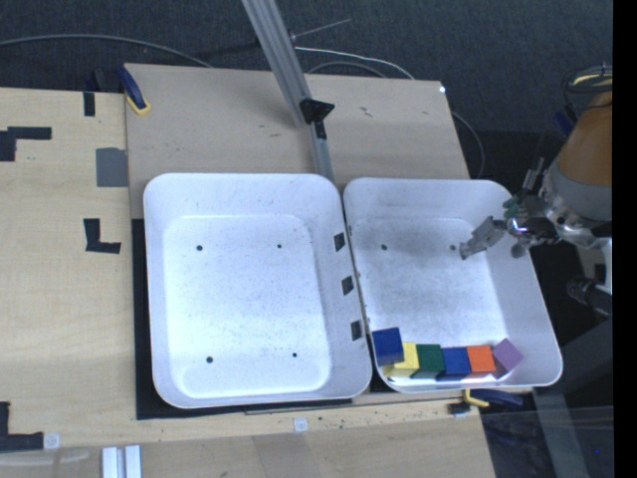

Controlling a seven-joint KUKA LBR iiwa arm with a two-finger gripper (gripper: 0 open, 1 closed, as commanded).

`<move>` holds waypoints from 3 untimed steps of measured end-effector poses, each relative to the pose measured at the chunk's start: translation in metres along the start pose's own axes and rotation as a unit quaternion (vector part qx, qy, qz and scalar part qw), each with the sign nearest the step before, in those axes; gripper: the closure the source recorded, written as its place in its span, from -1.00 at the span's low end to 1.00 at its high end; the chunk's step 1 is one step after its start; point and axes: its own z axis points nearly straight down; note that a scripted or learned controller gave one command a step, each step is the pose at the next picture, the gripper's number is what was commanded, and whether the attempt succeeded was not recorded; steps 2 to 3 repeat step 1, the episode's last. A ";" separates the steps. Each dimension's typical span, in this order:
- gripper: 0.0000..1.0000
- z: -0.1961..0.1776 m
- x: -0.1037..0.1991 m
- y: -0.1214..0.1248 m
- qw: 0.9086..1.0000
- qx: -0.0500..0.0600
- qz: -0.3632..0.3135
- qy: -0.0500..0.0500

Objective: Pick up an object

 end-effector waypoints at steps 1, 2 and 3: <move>-1.00 0.100 0.001 0.026 1.000 0.002 -0.001 0.001; -1.00 0.100 0.001 0.026 1.000 0.002 -0.001 0.001; -1.00 0.100 0.001 0.026 1.000 0.002 -0.001 0.001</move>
